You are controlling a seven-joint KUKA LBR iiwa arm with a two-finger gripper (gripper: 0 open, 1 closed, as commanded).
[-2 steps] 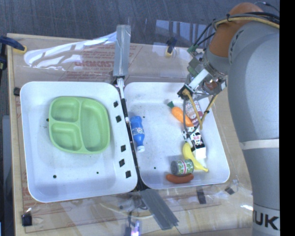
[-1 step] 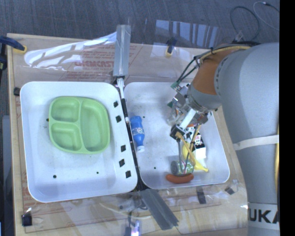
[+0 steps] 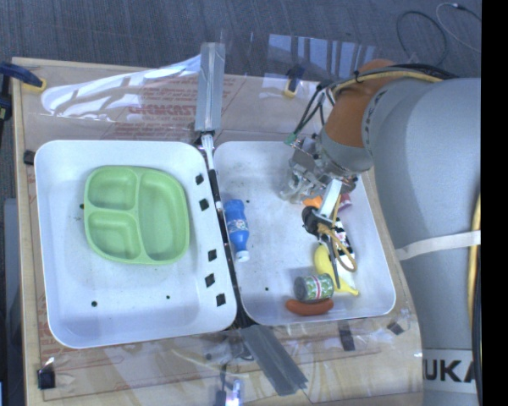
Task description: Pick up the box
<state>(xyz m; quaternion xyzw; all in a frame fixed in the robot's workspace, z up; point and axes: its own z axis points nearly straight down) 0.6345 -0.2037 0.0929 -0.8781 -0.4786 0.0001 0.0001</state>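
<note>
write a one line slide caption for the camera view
Gripper low in the right bin near a blue bottle; green plate in the left bin.

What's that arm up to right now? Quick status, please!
Gripper low in right bin, grip unclear. Box not identifiable among clutter. Blue bottle, can, banana nearby.

Dark grey carpet floor (image 3: 110,15) (ribbed, seemingly) surrounds a wooden bench (image 3: 25,252).

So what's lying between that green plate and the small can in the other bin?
In the camera view, the ridge where the two bins meet and a blue bottle just right of it lie between the green plate and the can.
</note>
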